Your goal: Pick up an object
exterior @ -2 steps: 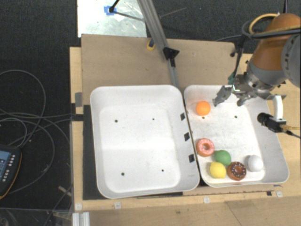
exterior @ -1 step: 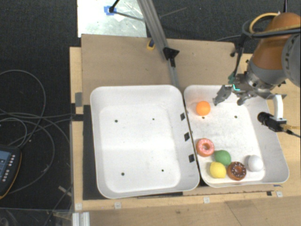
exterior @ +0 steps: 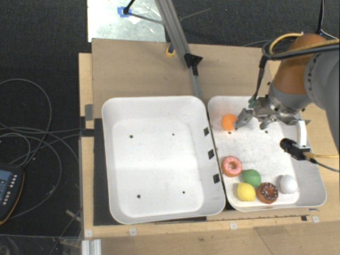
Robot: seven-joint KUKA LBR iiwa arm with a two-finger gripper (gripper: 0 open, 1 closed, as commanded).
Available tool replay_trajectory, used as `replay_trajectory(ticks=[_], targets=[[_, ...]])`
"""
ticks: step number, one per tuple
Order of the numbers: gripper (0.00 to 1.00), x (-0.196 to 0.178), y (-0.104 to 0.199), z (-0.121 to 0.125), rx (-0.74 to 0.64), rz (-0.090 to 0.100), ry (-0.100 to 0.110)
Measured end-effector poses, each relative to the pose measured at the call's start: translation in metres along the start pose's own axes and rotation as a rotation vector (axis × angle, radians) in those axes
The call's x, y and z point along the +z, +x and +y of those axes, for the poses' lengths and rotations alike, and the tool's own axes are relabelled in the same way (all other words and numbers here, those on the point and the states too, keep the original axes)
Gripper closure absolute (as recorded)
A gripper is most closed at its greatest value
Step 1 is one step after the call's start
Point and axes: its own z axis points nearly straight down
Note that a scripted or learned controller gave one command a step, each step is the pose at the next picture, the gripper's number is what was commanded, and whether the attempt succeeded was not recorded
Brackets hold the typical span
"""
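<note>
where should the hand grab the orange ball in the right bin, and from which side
Grip the orange ball across its widest middle, coming straight down from above. It is round, so no side is better by shape. It lies apart from the other toys, though near the right bin's left wall, so set the fingers along that wall. The hand is just beside it.

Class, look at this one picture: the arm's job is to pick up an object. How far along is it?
Done: the gripper has reached into the right bin, close beside the orange ball. In hand: nothing visibly between the fingers; the ball sits on the bin floor. Left: grasp and lift. The pink donut, green ball, yellow ball, chocolate donut and white ball lie untouched at the near end.
</note>
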Motion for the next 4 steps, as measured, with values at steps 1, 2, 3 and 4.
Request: replay_trajectory(ticks=[1,2,3,4], targets=[[0.0,0.042,0.0,0.0,0.0,0.0,-0.001],[1.0,0.028,0.0,0.002,0.0,-0.001,-0.008],[1.0,-0.035,0.005,0.008,-0.004,-0.001,-0.012],[1.0,-0.098,0.009,0.006,-0.005,-0.002,-0.013]])
